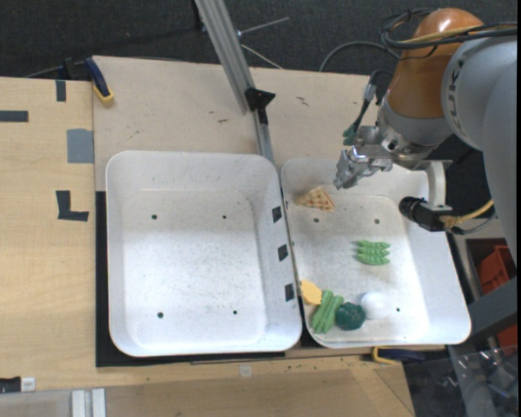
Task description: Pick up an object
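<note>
My gripper (346,177) hangs over the far left part of the right bin (434,259), just right of and slightly above a tan waffle-like wedge (316,200). No object shows between its tips. A green pea pod (372,252) lies mid-bin. Along the near edge sit a yellow piece (310,293), a green ridged vegetable (326,311), a dark green round object (350,316) and a white ball (374,302).
The left bin (195,250) sits beside the right one, sharing a raised divider with black clips (282,250). A slanted metal pole (230,46) rises from behind the bins. A black cable and fitting (421,211) hang by the arm at the right rim.
</note>
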`<action>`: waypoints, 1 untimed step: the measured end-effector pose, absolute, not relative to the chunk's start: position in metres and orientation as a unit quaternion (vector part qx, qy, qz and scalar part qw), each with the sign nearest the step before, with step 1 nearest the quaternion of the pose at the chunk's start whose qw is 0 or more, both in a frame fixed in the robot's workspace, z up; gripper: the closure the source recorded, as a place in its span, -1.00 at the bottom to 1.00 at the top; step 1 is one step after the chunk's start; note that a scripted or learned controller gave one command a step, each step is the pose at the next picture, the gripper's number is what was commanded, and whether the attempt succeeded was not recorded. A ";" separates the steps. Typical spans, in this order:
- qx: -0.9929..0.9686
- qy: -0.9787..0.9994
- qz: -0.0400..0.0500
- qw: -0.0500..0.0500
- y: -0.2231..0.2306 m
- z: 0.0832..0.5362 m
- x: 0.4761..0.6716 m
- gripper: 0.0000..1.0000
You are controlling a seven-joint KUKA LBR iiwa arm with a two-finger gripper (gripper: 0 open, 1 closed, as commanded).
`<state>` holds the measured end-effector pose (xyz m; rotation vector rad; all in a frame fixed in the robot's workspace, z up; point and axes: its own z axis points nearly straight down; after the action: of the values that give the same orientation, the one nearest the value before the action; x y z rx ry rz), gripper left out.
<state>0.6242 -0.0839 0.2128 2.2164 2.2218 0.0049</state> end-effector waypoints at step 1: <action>0.707 0.708 0.000 0.000 -0.083 0.224 0.624 1.00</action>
<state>0.6244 -0.0833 0.2236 2.2202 2.2231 0.0007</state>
